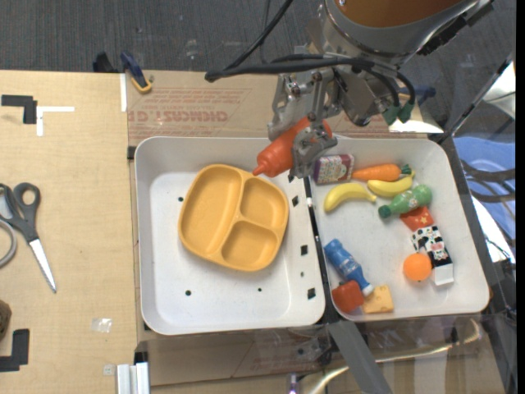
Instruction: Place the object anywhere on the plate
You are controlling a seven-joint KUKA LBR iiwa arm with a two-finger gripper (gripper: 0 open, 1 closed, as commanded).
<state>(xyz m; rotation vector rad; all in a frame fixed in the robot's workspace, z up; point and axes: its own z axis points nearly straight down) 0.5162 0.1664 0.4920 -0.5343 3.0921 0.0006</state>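
Observation:
An orange-yellow divided plate (pixel 234 217) lies in the left bin (pixel 156 245). My gripper (pixel 308 138) hangs over the wall between the two bins, just beyond the plate's far right corner. It is shut on an orange ketchup-style bottle (pixel 279 156), which tilts with its nozzle pointing down-left toward the plate's rim. The bottle's upper end is hidden behind the fingers.
The right bin (pixel 459 220) holds a small jar, a carrot (pixel 379 171), a banana (pixel 348 194), a green bottle (pixel 405 202), a blue bottle (pixel 344 261), an orange ball (pixel 417 267), a cheese wedge and other toys. Scissors (pixel 29 228) lie on the bench at left.

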